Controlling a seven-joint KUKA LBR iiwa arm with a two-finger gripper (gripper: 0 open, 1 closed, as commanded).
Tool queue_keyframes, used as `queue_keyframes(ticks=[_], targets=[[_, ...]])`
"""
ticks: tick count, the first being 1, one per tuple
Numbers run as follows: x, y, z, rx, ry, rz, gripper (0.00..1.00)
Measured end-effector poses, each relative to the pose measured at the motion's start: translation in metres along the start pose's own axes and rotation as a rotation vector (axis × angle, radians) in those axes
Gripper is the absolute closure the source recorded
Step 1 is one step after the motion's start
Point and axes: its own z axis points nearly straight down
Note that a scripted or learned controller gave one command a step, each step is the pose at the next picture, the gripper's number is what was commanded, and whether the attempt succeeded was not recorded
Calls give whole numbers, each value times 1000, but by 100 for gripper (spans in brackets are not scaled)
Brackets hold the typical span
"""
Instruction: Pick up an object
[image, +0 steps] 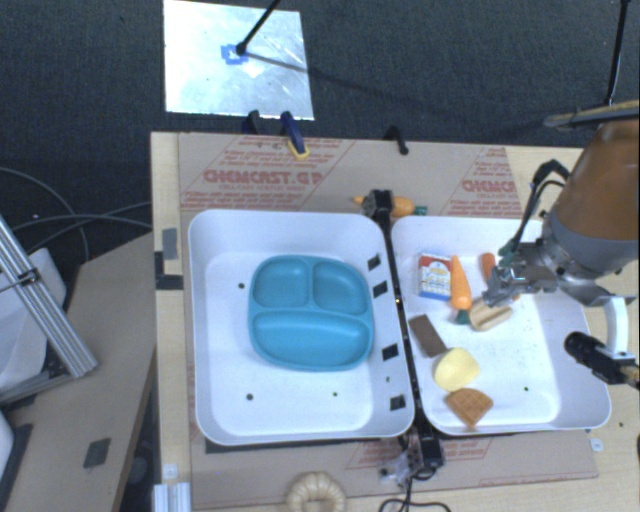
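In the right bin (575, 405), the gripper (497, 297) sits low over a tan block (489, 318) beside the carrot (459, 284), whether its grasp is closed or released being impossible to tell, while a blue plate (309, 312) lies in the left bin (215, 400).

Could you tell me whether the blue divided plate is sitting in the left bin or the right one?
In the left bin: the blue divided plate lies flat inside its white walls.

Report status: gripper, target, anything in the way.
Gripper low in right bin, over tan bread piece; grasp unconfirmed. Carrot and red piece close beside. Blue tray alone in left bin.
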Motion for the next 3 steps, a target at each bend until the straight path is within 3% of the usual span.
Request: queue_keyframes(ticks=[2,3], targets=[[112,-17,9,1,2,-3,100],[111,-29,13,2,-1,7,100]])
